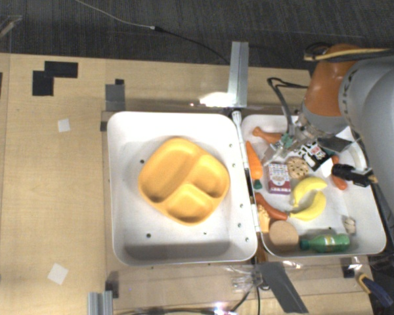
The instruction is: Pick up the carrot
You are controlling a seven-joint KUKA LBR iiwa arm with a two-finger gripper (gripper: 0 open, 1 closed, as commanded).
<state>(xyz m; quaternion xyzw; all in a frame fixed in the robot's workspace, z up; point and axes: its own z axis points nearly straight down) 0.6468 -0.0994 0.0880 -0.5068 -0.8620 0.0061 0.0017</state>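
- the carrot (253,161) is lying lengthwise against the left wall of the right bin (374,241), untouched.
- just beside it are sitting a snack box (278,176) and a banana (309,197), with a sausage (270,208) below.
- the gripper (293,140) is hovering near the carrot's upper end, over the clutter; whether it is open or closed i cannot tell.
- the left bin (121,241) is holding a yellow tray (184,179).
- risk, as i judge it: the carrot is hugging the wall, so a finger could be striking the rim or nudging the box instead of closing on it.
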